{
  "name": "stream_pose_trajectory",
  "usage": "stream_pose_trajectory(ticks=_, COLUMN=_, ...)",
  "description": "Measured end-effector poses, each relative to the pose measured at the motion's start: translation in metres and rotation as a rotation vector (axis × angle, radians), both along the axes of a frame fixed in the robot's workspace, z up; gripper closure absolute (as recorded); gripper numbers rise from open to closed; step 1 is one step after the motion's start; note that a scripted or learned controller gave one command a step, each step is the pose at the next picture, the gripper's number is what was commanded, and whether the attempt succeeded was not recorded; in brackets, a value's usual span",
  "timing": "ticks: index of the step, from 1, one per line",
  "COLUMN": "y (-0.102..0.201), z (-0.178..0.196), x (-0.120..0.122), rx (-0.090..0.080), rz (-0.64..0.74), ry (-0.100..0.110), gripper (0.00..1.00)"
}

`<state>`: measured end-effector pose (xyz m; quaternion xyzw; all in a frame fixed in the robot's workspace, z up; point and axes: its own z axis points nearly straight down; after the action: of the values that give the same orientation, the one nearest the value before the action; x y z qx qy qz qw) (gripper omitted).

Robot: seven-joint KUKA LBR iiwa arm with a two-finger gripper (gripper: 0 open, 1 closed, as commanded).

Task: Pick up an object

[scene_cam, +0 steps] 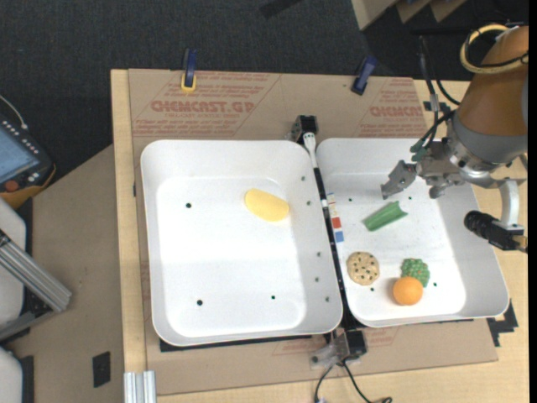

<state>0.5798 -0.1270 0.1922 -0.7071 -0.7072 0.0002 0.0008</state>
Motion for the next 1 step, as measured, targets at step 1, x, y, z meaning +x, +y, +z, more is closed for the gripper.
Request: stream_pose_trajectory(ticks=1, y=0.0132, z=-0.1037, x=0.0147, rx=0.002, rz=0.001, ry=0.008, gripper=0.00)
